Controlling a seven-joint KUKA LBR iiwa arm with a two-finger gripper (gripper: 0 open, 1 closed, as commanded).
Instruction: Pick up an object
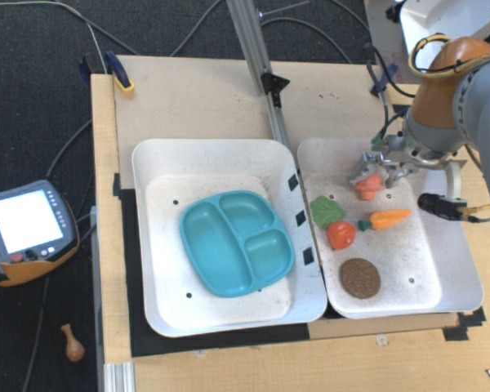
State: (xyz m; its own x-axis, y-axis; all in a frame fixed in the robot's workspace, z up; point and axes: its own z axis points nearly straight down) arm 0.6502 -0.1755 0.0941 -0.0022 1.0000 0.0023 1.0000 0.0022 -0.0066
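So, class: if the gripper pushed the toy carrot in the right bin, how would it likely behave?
The carrot is long and tapered, so it would probably swing round or roll rather than slide straight. It looks like smooth, stiff plastic, so likely light and slippery in a pinch.

Teach pendant lies left of the bench.

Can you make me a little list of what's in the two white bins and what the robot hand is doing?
left bin: blue plate with sections
right bin: green leafy toy, red tomato, carrot, brown round patty, pink toy
gripper: low over the pink toy, at the back of the right bin
holding anything: cannot tell
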